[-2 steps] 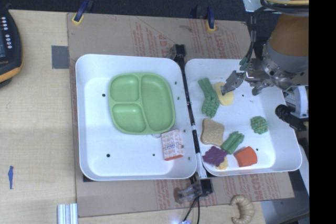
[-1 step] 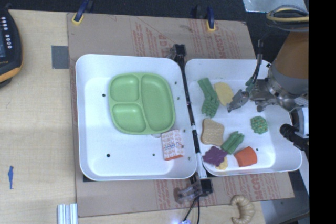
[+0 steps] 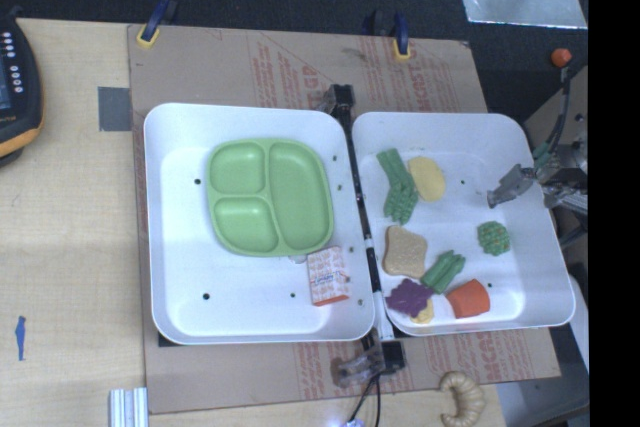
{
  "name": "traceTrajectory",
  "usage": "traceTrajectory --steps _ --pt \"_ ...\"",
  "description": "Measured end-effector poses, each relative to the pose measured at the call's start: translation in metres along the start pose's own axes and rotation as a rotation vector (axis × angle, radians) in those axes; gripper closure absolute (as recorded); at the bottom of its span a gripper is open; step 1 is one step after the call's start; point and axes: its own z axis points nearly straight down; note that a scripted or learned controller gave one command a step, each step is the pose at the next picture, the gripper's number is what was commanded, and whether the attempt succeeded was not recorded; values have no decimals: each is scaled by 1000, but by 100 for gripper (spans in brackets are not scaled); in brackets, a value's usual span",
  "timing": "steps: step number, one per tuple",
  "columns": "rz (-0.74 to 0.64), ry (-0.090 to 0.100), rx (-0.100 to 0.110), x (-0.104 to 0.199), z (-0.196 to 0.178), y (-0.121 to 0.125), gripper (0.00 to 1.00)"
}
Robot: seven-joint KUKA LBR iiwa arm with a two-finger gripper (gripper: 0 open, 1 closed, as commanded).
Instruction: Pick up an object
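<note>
Tabletop (image 3: pixel 70 245): light wood, carrying a cardboard sheet (image 3: pixel 300 65) held by two clamps at its far edge; two shallow white bins sit on the sheet side by side, touching along a central seam.

Left bin (image 3: pixel 175 295):
- green divided plate (image 3: pixel 271 196), three compartments, lying flat toward the far half
- small red-and-white packet (image 3: pixel 327 276), just beside the plate's near right corner, close to the seam

Right bin (image 3: pixel 545 305):
- green leafy toy vegetable (image 3: pixel 399 185), long, near the seam at the far side
- yellow lemon-like piece (image 3: pixel 428 179), touching the leafy vegetable's right side
- slice of toy bread (image 3: pixel 405 251), just nearer than the leafy vegetable
- green pea-pod-like piece (image 3: pixel 443 269), slanted, beside the bread
- purple piece (image 3: pixel 409 296) at the near wall, with a small yellow bit at its near edge
- orange-red block (image 3: pixel 468 299), just right of the purple piece
- small green broccoli-like ball (image 3: pixel 492 237), apart from the others, toward the right wall

My pincer (image 3: pixel 505 187): over the right side of the right bin, well above the broccoli-like ball in the view, nothing seen between its fingers; whether they stand apart or together I cannot tell

Off the bins: a black and orange handset (image 3: pixel 18 95) at the left edge, a curled tan object (image 3: pixel 463 397) on the near cardboard
</note>
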Motion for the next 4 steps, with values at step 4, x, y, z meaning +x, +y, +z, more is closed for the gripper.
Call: traceTrajectory --steps 4 --pt "-8 4 0 105 129 90 0"
